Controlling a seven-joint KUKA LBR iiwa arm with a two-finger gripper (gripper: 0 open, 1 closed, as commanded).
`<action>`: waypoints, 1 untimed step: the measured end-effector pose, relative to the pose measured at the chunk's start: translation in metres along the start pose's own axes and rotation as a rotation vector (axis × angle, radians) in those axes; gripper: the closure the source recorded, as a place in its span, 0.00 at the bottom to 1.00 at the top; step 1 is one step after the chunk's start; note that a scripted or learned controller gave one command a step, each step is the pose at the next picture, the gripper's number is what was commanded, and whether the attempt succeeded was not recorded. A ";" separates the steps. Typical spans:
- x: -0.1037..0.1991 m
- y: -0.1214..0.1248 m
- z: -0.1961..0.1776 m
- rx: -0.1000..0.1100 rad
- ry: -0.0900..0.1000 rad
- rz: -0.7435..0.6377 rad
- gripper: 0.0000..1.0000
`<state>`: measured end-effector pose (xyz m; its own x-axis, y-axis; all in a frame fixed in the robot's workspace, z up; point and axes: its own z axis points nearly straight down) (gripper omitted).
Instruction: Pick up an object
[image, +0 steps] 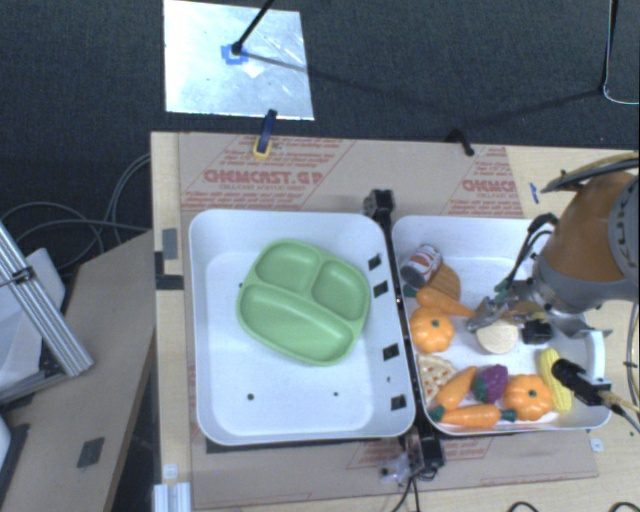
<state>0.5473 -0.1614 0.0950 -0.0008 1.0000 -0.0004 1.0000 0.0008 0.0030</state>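
- The arm (590, 245) is reaching in from the right, its pincer (490, 315) hanging low over the right bin (470, 232) — I cannot tell how the pincer is set.
- Just beside the tip, a pale round thing (497, 338) is lying, with a pumpkin (433, 330) and a carrot (443, 301) to its left.
- A can (421, 263) is resting near the bin's far corner.
- In the left bin (215, 350), a green tray (304, 301) is sitting — tilted.
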 end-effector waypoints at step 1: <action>-0.002 0.002 -0.064 -0.005 -0.002 -0.003 1.00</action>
<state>0.5494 -0.1632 0.1595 -0.0035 1.0000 -0.0022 1.0000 0.0035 0.0076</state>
